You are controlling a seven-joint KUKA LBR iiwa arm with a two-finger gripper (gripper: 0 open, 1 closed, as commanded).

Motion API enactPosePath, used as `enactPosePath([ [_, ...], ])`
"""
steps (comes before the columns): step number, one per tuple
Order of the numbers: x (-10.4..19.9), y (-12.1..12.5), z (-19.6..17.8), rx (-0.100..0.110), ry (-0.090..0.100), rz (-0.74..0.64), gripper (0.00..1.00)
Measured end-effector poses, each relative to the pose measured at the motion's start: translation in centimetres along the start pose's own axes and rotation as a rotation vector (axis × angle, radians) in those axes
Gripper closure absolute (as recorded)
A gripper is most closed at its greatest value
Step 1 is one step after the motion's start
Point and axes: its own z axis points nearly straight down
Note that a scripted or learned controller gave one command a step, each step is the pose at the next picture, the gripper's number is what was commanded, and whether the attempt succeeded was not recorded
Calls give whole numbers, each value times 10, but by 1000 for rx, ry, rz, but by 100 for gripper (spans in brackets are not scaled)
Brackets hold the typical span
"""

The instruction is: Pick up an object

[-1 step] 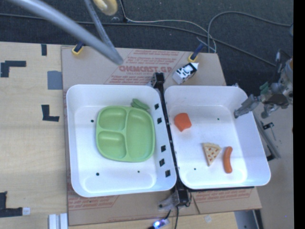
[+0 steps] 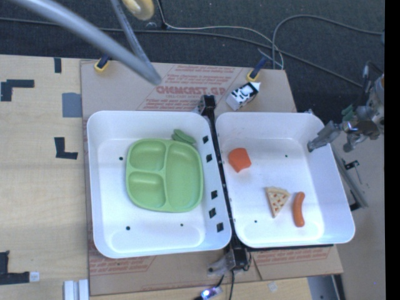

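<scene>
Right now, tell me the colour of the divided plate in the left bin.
Light green: the divided plate, seen in the camera view.

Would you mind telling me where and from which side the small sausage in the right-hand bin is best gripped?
Grip the sausage across its narrow middle, coming straight down from above. It lies flat on the floor of the right bin, its long axis running roughly up and down the view, so the fingers should probably close from its left and right. The pizza slice sits close on its left, leaving only a small gap there.

Tray point(image 2: 165, 174) in left bin point(image 2: 100, 167), sausage point(image 2: 299, 209) right of pizza slice point(image 2: 277, 200) — right bin point(image 2: 325, 167)
</scene>
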Motion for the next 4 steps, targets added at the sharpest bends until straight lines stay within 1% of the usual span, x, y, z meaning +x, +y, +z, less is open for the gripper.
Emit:
enactPosePath([
  [1,-3,-4,45,4,1,0,0],
  [2,-1,5,100,5,1,-1,0],
  [3,-2,8,163,5,1,-1,0],
  [4,-2,9,150,1,1,-2,100],
])
